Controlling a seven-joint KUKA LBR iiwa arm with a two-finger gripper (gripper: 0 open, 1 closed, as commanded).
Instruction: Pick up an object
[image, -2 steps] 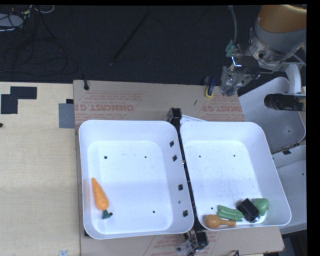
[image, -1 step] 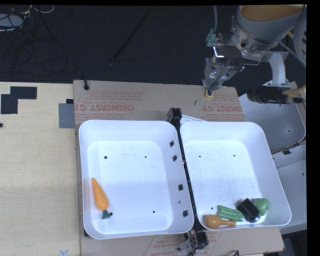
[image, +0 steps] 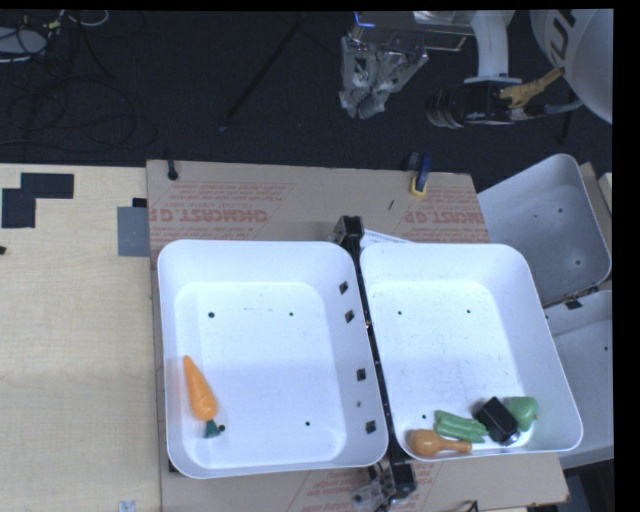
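We start at the left, where the pale wooden bench (image: 70, 330) carries a brown cardboard sheet (image: 300, 200) under the two bins. In the shallow white left bin (image: 255, 265) we see one thing: an orange plastic toy carrot with a small green top (image: 199, 390), lying lengthwise close to the bin's left wall, toward the near corner, with bare floor all around it.

Moving right, the shallow white right bin (image: 450, 265) holds a small cluster in its near right corner. There we make out an orange pear-shaped toy (image: 437, 443) against the near wall, a green pod-shaped toy (image: 460, 426) just beside it, a small black block (image: 496, 420) that seems to touch the pod, and a green rounded piece (image: 522, 408) partly behind the block. We cannot tell whether any of these overlap or merely touch.

Up at the top, well apart from both bins, the metal two-finger gripper (image: 362, 100) hangs over the dark background beyond the bench. Nothing sits between its fingers, and we cannot tell how far apart they stand.

As we judge it, the pick has not begun: every object rests on a bin floor. Choosing a target, descending, closing and lifting all remain. The lone carrot looks the easier choice; the crowded corner could foul a grasp.
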